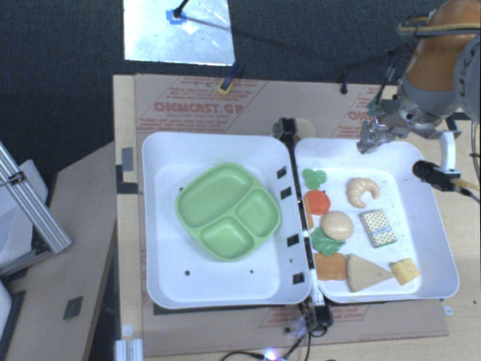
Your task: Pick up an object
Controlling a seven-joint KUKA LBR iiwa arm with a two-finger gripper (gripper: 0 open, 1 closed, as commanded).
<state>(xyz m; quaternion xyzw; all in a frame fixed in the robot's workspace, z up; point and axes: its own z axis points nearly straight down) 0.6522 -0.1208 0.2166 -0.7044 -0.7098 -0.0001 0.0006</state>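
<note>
Nearest, along the front of the right bin (430, 228): an orange slab (329, 266), a pale cheese wedge (367, 274) and a small yellow block (406, 271), side by side. Further back, a green leaf (323, 241) touching a tan bun (337, 224), a patterned packet (378, 228) beside it, then a red tomato (318, 201), a croissant (363, 190) and a green sprig (314, 177); over in the left bin (161, 265), a green divided plate (228, 211). Farthest, hovering over the right bin's back rim, apart from every item, the gripper (372, 140); cannot tell whether open or closed.

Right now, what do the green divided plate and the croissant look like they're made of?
The green divided plate looks like moulded plastic: uniform pale green with a soft sheen, rounded compartment ridges. The croissant is probably plastic toy food: smooth, evenly tan, though the picture is too small to be sure.
</note>
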